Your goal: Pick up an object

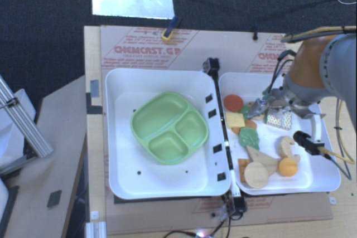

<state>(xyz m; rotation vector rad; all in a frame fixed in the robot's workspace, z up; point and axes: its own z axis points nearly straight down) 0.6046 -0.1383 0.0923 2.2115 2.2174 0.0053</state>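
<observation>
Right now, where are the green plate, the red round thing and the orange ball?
green plate [169, 126]: camera view, middle divider.
red round thing [233, 102]: camera view, its flat top.
orange ball [288, 167]: camera view, its middle.

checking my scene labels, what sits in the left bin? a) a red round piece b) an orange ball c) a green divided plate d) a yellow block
c: the green divided plate lies alone in the left bin, while the small food pieces such as the red round piece lie in the right bin.
</observation>
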